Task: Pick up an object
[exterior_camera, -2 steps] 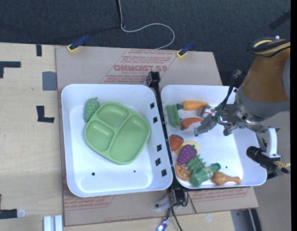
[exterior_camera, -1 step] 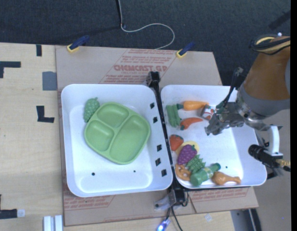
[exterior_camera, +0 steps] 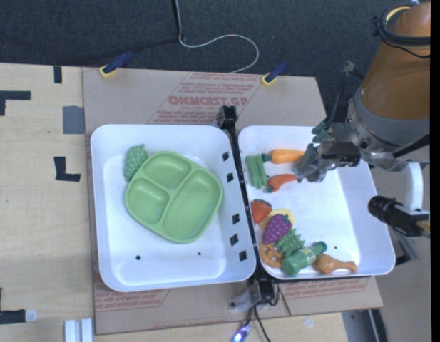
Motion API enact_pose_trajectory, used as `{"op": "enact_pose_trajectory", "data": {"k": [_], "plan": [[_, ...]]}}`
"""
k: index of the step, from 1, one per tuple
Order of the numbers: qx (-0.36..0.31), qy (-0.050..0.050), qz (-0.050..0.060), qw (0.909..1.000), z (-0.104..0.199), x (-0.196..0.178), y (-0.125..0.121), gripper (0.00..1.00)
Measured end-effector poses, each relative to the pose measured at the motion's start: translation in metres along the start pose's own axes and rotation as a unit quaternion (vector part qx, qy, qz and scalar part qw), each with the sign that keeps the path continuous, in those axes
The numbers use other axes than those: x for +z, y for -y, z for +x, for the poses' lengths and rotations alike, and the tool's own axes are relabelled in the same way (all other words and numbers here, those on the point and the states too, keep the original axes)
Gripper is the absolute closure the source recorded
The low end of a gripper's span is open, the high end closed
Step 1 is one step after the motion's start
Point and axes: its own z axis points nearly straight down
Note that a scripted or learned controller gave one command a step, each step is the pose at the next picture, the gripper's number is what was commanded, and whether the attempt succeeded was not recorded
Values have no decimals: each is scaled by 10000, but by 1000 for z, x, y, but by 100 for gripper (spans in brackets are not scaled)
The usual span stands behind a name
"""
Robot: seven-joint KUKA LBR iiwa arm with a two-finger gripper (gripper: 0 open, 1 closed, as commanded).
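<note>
Bench: pale wood [exterior_camera: 34,212] with a cardboard sheet [exterior_camera: 205,98] clamped at its far edge; dark carpet beyond, crossed by a thin white cable [exterior_camera: 205,43].

Left bin: [exterior_camera: 105,191] shallow and white; a green divided plate [exterior_camera: 174,197] lies near its middle, with a green grape bunch [exterior_camera: 135,159] touching the plate's far left edge; bare floor along the near side.

Right bin: [exterior_camera: 362,219] holds the toy food, crowded against the divider side; green beans [exterior_camera: 256,170] and two carrots, one far [exterior_camera: 287,156] and one nearer [exterior_camera: 280,182], at the far end; a tomato [exterior_camera: 260,210], purple grapes [exterior_camera: 276,228], a green piece [exterior_camera: 297,258] and an orange squash [exterior_camera: 332,265] heaped at the near corner.

Arm: grey with its orange band [exterior_camera: 401,55]; reaches in from the right, above the right bin's far half.

Jaws: [exterior_camera: 309,167] just right of both carrots, low over the bin; too dark and foreshortened to tell how far apart they stand, and nothing is seen between them.

Likely target: the nearer carrot, judging from where the jaws hang; it lies alone enough to be taken without disturbing the beans beside it.

Open room: the bin's right half is bare, so the arm has space to descend and draw back that way; the divider wall [exterior_camera: 237,191] and the bin's far rim are close to the carrots and limit any approach from those sides.

Risk: the carrots are round and smooth by their look, so one may roll or slip toward the beans if caught off-centre.
</note>
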Motion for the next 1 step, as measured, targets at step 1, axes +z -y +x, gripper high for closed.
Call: {"op": "enact_pose_trajectory", "data": {"k": [1], "plan": [[-18, -5, 22, 10000, 106, -74, -2, 100]]}}
